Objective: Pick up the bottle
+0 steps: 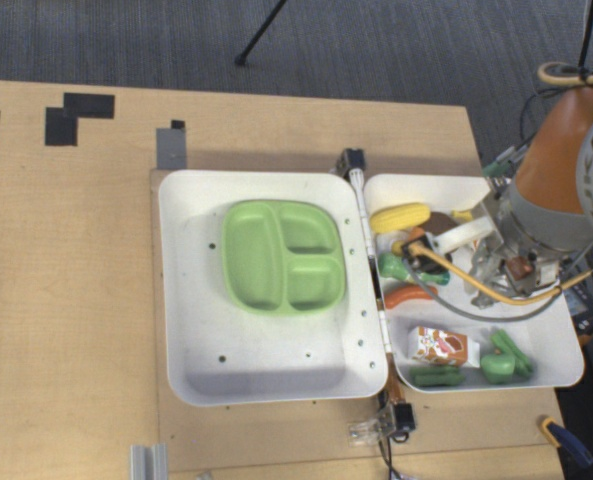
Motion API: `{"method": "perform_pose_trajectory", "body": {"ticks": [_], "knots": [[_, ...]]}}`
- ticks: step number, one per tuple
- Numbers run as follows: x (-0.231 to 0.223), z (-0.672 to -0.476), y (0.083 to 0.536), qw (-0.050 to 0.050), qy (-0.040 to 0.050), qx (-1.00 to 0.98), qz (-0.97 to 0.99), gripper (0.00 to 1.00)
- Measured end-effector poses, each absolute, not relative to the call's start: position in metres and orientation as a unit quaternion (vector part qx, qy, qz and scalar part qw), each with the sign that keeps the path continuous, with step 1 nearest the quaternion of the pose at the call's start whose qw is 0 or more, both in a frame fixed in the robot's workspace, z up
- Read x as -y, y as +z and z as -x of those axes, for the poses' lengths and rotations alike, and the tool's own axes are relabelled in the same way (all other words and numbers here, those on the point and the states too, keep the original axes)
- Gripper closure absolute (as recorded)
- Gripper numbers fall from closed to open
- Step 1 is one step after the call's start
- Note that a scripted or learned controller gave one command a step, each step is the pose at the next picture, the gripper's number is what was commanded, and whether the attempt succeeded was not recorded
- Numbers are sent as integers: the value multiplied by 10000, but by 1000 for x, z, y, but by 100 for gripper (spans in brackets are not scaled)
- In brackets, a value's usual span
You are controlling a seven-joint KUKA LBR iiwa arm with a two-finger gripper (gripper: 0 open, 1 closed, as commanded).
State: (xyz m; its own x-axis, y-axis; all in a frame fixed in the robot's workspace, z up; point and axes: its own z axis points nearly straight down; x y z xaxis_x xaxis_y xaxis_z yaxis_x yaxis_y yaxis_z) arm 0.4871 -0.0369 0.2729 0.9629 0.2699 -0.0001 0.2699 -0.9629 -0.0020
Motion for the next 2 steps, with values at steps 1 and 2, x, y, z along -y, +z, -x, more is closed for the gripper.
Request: {"method": "perform_pose_trajectory", "body": {"ticks": [1,2], "knots": [[-63,-486,183,13,13,2074,9782,100],[-144,-487,224,11,2,2788,9604,100]]}}
